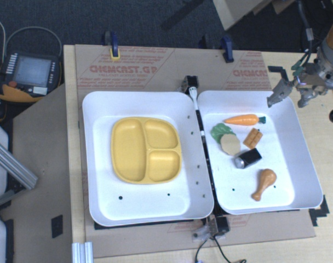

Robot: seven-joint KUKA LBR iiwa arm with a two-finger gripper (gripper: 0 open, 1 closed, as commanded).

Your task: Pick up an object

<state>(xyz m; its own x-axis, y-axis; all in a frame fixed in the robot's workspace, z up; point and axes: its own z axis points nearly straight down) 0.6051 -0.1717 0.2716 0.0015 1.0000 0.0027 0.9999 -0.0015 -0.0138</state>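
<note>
Meanwhile the claw [291,95] hangs spread and ungripping above the right bin's [303,163] far edge, near the carrot [242,120]

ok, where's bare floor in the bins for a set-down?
Right bin: bare along its near edge left of the drumstick, and right of it. Crowded mid-bin around carrot and black cylinder. Left bin: bare strip nearer than yellow tray.

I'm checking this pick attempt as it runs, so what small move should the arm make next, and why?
Probably bring the gripper down and toward the view's left, over the carrot. The gripper sits high at the upper right corner of the right bin with its fingers spread and nothing between them. The carrot is the nearest item and lies apart from the others.
</note>
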